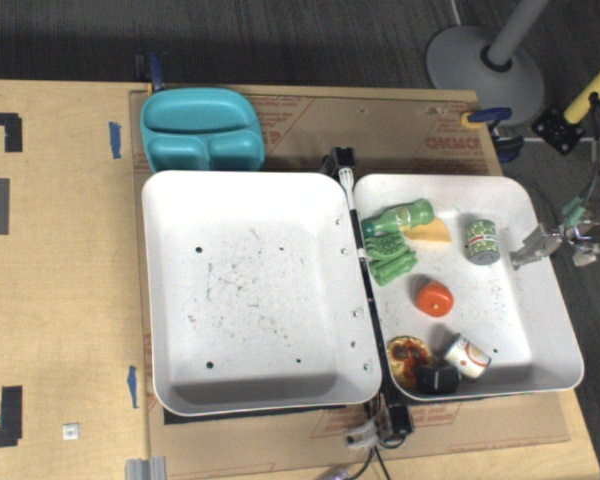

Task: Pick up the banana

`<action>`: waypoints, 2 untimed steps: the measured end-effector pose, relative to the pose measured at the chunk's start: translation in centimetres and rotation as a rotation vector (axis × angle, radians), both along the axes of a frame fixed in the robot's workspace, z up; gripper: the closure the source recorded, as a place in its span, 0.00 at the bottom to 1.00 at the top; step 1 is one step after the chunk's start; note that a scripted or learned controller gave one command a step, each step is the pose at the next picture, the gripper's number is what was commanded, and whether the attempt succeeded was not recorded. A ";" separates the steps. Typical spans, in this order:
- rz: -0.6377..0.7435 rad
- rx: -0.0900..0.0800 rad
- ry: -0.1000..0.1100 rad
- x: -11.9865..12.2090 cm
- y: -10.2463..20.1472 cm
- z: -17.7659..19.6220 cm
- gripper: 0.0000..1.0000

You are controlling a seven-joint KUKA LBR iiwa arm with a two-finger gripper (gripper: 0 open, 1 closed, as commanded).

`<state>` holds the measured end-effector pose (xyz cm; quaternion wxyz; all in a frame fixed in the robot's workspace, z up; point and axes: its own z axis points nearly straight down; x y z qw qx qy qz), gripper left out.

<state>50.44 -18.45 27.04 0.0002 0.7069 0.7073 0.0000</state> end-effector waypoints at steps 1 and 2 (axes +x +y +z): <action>-0.030 0.001 0.002 -2.6 5.2 -15.5 0.00; -0.031 0.000 -0.001 -2.5 5.1 -14.5 1.00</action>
